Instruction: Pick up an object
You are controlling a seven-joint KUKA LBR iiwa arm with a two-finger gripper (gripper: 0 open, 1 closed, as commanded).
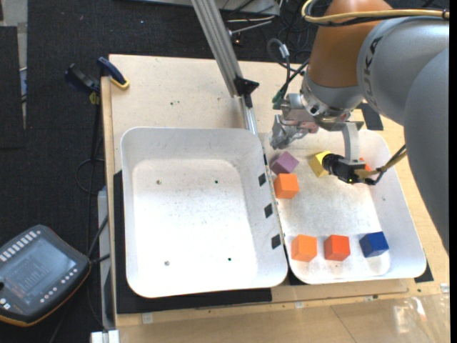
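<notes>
Purple block (285,163) sits untouched near the right bin's (400,213) far-left corner; gripper (283,138) hovers above, empty, fingers apart. Grasp and lift remain.

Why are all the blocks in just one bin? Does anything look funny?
Nothing looks broken or spilled. All six blocks sit in the right bin. The purple block is turned askew and touches the orange block below it, right under the pincer.

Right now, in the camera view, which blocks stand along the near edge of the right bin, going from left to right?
Orange block → red-orange block → blue block. All three stand in the right bin, apart from one another.
</notes>
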